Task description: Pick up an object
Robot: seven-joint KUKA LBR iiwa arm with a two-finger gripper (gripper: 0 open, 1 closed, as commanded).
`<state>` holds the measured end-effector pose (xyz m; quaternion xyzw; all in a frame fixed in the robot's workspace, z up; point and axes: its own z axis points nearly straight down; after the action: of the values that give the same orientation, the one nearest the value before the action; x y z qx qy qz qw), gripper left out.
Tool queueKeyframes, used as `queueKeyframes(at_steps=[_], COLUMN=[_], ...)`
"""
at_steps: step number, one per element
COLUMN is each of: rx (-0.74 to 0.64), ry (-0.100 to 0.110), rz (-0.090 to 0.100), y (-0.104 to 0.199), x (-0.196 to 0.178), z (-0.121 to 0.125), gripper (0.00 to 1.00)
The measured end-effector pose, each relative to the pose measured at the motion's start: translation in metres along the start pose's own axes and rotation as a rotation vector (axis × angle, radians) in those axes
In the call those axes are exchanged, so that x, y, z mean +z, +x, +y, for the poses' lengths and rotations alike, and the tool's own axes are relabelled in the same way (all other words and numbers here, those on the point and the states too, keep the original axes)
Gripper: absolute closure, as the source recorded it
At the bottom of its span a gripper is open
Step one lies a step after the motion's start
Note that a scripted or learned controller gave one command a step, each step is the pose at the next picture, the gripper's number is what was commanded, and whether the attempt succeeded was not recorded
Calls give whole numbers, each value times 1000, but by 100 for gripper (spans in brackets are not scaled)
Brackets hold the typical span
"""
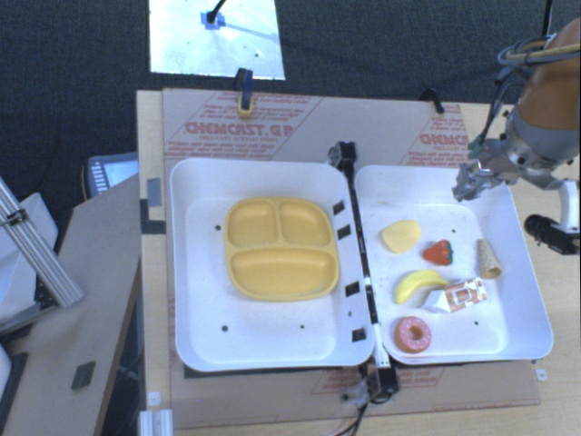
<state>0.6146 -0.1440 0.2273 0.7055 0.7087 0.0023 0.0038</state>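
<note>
Pink donut sits frontmost in the right bin; claw hovers at its far edge, grip unreadable.

Over in the left bin a yellow divided plate lies flat, three compartments facing up. Both bins rest on a clear sheet with red lettering, held at the far edge by a yellow clamp. Beyond the bench, a pale square panel lies on dark carpet. At far left, an aluminium rail leans in at a slant.
</note>
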Motion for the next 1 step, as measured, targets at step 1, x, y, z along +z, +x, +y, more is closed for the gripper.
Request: queueKeyframes(at_steps=[1], rx=[-1], ry=[0], rz=[0], y=[1], x=[-63], z=[8], gripper=[100])
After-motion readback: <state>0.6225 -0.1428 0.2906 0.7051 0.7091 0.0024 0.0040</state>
